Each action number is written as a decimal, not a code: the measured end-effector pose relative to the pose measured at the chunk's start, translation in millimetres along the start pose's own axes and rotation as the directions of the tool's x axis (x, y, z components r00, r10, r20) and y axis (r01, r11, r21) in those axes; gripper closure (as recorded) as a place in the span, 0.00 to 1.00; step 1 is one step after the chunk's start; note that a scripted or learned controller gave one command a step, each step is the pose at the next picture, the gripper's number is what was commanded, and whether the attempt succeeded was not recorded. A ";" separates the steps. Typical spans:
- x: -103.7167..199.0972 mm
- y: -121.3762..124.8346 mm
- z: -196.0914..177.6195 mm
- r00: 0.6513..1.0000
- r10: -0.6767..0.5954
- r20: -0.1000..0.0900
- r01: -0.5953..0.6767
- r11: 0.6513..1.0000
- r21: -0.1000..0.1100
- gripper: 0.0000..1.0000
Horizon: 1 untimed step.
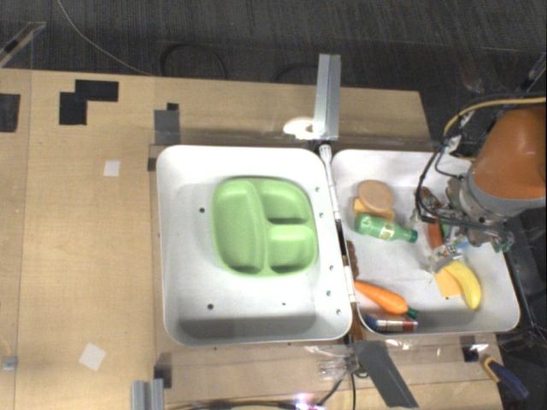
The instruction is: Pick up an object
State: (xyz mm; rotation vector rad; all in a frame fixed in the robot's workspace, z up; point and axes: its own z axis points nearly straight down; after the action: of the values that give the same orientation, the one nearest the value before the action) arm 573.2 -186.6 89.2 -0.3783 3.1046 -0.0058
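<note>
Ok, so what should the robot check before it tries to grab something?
1. Things to pick in the right bin: ok. A banana, carrot, green bottle and a round brown thing lie there.
2. Arm over that bin: ok, it hangs above the bin's right side.
3. Something already held: cannot tell, the wrist hides what is below it.
4. Target free of neighbours: ok for the carrot; not ok for the banana, an orange wedge touches it.
5. Left bin: ok, the green divided tray sits in its middle.
</note>
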 end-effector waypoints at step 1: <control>-16.7 80.5 -1.3 1.000 0.002 0.003 -0.002 1.000 -0.002 0.00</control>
State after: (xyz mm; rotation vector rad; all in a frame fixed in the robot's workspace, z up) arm 570.0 -104.4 90.2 -0.3751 3.1024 -0.0026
